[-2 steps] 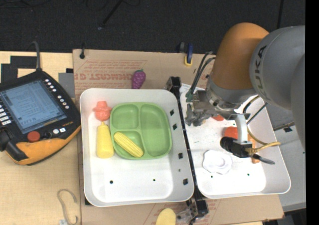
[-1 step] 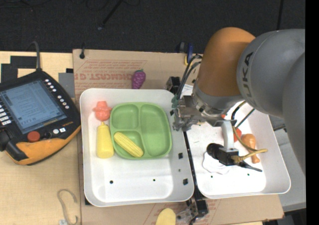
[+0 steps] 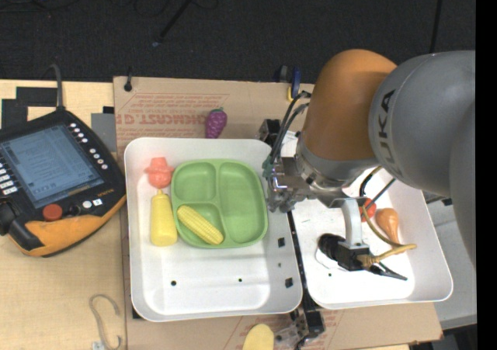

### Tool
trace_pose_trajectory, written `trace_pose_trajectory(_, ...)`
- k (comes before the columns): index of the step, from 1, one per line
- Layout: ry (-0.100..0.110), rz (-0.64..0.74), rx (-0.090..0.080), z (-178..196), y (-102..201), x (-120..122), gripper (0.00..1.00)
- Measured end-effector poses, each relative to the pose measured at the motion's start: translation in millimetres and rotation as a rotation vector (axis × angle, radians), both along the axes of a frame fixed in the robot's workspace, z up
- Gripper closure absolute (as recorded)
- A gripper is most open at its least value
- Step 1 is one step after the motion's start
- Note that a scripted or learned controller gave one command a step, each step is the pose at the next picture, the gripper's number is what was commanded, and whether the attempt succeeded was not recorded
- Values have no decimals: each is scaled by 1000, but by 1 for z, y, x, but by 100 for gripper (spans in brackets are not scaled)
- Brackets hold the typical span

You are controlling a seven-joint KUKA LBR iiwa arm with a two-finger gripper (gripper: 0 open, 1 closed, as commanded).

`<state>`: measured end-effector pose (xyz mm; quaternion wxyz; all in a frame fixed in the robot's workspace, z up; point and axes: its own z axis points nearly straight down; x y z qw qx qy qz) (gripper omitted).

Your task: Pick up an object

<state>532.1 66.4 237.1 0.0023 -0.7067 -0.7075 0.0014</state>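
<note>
The end effector (image 3: pixel 280 189) hangs at the right bin's (image 3: pixel 435 282) 9 o'clock edge; open or closed, one cannot tell. Nothing seems picked yet: the orange toy (image 3: pixel 387 222) lies at its 3 o'clock.

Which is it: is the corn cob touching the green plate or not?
Touching. The camera view shows the corn cob lying in a compartment of the green plate.

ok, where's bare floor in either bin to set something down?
Left bin: the wide front strip between the green plate and the near rim is bare. Its back half is crowded: plate, corn, yellow bottle, pink toy. Right bin: a thin strip along the near rim; the arm and orange toy crowd the rest.
</note>
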Motion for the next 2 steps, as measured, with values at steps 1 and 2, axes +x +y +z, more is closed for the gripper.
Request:
trace_pose_trajectory(1,0,-1,-2,-15,-5,-3,100)
trace_pose_trajectory(2,-3,-2,-1,-8,1,-7,100)
